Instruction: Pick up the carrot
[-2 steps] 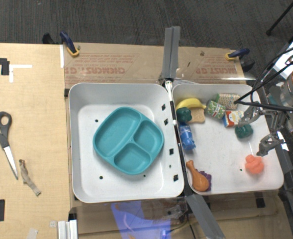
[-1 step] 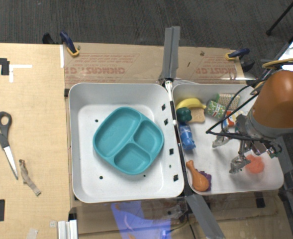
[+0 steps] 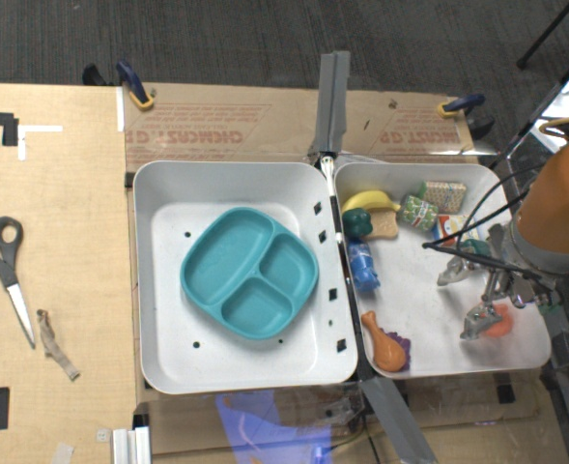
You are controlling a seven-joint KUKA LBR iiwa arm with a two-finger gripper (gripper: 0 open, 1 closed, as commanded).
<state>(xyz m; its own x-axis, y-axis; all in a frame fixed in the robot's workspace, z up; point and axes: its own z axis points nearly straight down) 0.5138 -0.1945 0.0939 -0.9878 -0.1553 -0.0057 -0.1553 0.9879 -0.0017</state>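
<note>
Pincer (image 3: 464,303) hangs over the right half of the right bin (image 3: 439,363), at the end of the grey arm that comes in from the right with its orange band (image 3: 559,201) above. Its two silvery fingers (image 3: 451,276) stand apart, one nearer the bin's middle and one nearer the front wall, and nothing shows between them. Just beside the nearer finger, partly hidden under it, lies a small orange-red piece (image 3: 499,326) that I cannot identify.

As far as its shape tells, the carrot (image 3: 384,344) is the plump, tapered orange piece in the front left corner of that same bin. It lies well apart from the pincer, to its left in the view and a little closer to the front wall. It lies flat on the bin floor. Its long axis runs at a slant, with the narrow tip pointing up-left toward the divider between the bins and the thick end pointing down-right toward the front wall. A small purple thing (image 3: 401,344) touches its right flank.

Farther back along the divider lie a blue piece (image 3: 363,265), a dark green one (image 3: 357,223) and a yellow banana (image 3: 369,200). The left bin (image 3: 158,288) holds a teal divided plate (image 3: 251,273).
</note>
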